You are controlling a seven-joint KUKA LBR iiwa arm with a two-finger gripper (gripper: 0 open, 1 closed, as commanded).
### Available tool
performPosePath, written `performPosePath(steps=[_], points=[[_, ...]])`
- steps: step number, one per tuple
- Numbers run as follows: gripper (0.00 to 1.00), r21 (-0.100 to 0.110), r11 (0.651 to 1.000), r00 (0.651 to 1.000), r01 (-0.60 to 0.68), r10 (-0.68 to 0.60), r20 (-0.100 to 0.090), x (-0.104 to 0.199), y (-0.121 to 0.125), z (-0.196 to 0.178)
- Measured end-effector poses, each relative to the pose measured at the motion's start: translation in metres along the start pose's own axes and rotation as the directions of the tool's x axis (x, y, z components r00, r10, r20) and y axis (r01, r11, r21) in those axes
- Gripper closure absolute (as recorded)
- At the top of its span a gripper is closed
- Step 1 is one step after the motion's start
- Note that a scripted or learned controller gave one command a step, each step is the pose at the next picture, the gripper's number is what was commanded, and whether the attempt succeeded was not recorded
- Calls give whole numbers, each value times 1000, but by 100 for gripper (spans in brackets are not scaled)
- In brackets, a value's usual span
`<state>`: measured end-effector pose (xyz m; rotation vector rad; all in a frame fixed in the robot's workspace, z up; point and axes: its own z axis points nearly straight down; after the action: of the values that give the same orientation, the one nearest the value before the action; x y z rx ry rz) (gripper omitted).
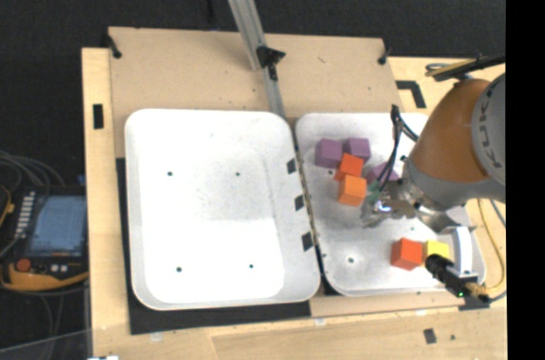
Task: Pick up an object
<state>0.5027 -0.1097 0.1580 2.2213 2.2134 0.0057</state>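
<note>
Mostly hidden under the orange-banded wrist: gripper [377, 209], low in the right bin [358, 273], just right of an orange block [352, 191]. Cannot tell whether clenched or released. Touching that block on its far side, a second orange block [349, 165], flanked by two purple blocks [329, 151]. Farther right, another purple piece [377, 173], half covered by the arm. Near right corner: orange cube [408, 254] touching a yellow block [438, 249], partly cut off by a black fitting.

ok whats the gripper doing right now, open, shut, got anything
Gripper: cannot be told; it sits low in the right shallow white bin, just beside the orange cube-shaped foam block, with nothing visibly held.
</note>
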Motion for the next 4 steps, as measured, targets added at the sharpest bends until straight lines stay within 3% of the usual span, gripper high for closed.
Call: performPosePath(steps=[1,2,4], points=[[100,0,1000,1000,7,-7,0,-2,6,-44],[100,5,1000,1000,8,-8,-1,-2,7,-45],[100,6,1000,1000,12,-12,-3,108,45,-47]])
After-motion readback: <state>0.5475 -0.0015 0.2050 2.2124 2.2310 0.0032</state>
